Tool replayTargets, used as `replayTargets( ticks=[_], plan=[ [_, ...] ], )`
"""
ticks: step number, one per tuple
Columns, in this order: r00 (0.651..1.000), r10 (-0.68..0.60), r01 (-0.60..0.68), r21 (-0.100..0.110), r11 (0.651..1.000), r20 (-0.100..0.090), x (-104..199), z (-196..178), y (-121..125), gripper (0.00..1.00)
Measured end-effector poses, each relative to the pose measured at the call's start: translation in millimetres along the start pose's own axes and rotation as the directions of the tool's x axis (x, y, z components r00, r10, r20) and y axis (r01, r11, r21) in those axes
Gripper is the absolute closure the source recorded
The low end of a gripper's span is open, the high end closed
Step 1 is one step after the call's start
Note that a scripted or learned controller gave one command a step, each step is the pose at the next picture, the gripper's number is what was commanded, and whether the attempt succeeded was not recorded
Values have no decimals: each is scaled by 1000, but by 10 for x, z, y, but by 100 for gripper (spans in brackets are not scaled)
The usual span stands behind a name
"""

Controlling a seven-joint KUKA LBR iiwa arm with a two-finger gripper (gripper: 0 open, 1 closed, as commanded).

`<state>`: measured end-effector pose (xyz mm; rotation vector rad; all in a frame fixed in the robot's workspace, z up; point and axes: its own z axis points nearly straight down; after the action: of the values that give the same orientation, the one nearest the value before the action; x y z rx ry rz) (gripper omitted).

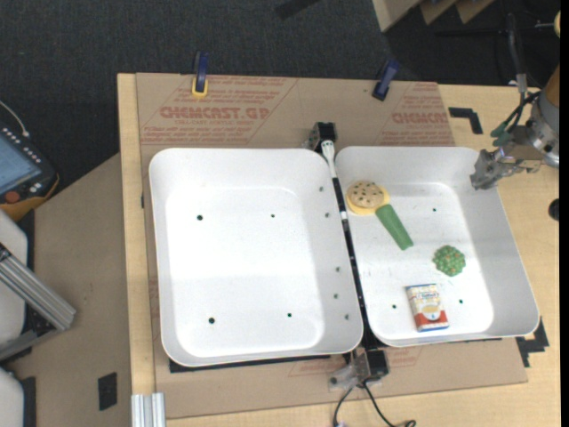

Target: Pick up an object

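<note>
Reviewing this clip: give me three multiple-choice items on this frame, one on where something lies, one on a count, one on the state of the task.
1. Where does the small carton lie?
A. In the left bin's centre
B. Near the front edge of the right bin
C. On the cardboard outside the bins

2. How many objects lie in the right bin?
A. One
B. Three
C. Five

3. Where is the hand relative to the objects?
A. At the right bin's far right corner, apart from them
B. Pressed onto the green ball
C. Lifting the carton

Answers:
1 B: the small carton sits by the front rim of the right bin.
2 B: the brush with a green handle, the green ball and the carton.
3 A: the hand is over the far right corner, touching no object.
</note>
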<state>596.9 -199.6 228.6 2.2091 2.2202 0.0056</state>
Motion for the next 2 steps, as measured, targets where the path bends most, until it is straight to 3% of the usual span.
replayTargets(
  ticks=[1, 2],
  plan=[
    [1000, 13, -13, 16, 1000, -6, -141, 1, -1236, 100],
    [1000, -2, 2, 3, 1000, -3, 634, -591, -1156, 100]
  ],
)
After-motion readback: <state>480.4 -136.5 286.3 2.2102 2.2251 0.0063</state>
